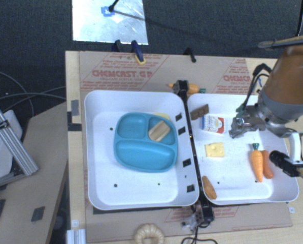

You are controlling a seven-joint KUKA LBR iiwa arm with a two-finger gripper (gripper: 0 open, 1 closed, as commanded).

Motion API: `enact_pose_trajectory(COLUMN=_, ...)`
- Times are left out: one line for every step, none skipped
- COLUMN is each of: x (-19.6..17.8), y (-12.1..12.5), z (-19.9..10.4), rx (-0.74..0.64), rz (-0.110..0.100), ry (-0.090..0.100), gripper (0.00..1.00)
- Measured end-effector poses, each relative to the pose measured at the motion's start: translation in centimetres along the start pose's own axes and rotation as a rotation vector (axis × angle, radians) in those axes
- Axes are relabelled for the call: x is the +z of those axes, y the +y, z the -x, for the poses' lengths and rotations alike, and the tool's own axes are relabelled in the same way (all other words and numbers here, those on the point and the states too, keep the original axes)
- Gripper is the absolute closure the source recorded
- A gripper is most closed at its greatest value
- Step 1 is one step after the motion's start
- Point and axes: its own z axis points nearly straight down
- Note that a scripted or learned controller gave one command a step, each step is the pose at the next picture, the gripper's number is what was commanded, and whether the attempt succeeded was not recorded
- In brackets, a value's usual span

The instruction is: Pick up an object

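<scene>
while the arm (293, 80) reaches over the right bin (280, 189), its end effector (241, 127) hangs beside a small carton (213, 123), grip state unclear; below lie a carrot (256, 165) and a cheese slice (214, 150).

Both white bins (105, 187) look like smooth, matt plastic — the blue divided plate (141, 151) likewise, slightly glossy. Gripper (238, 128) is bare metal; board beneath (121, 72) reads as printed cardboard.
</scene>
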Motion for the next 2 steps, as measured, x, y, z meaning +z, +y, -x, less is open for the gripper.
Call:
enact_pose_trajectory(x=-0.9, y=2.7, z=-5.2, rx=-0.001, rz=0.000, ry=0.001, gripper=1.00)
enact_pose_trajectory(x=-0.4, y=5.1, z=-9.3, rx=0.002, rz=-0.001, ry=0.000, gripper=1.00)
